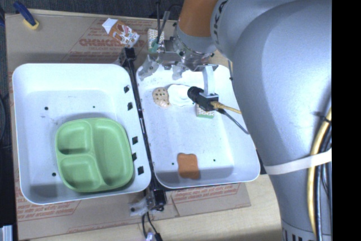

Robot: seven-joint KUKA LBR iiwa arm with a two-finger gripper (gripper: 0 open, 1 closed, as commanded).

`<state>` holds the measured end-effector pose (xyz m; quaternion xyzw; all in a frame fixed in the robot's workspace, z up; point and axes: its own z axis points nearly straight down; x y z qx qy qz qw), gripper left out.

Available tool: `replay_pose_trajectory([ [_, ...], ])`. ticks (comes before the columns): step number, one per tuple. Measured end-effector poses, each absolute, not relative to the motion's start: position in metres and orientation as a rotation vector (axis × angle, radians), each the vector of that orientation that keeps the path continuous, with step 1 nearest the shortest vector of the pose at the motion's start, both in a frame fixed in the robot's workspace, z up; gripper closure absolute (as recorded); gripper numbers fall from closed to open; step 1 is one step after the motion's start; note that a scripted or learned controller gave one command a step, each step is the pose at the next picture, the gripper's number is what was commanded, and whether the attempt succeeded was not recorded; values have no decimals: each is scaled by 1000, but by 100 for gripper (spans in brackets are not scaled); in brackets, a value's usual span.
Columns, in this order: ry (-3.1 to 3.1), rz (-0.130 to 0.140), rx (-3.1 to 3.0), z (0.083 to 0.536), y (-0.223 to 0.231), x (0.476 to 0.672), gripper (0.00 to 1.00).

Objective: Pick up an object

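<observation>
Green divided plate [93, 153] sits at near side of left bin [73, 93]. Orange block [188, 165] at near edge of right bin [186, 132], well apart from gripper [163, 69]. Gripper over far-left part of right bin, claw spread wide, nothing betw. it. Speckled tan piece [162, 97] & white piece [180, 94] lie side by side just on its near side.

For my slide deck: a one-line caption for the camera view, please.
Gripper over the right bin, near a speckled tan piece; green divided plate in the left bin.
</observation>
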<state>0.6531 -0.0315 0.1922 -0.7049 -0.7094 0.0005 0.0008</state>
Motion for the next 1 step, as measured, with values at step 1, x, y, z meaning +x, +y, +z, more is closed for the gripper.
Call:
replay_pose_trajectory([
  [1,-2227,2,-2213,192,-32,653,0],
])
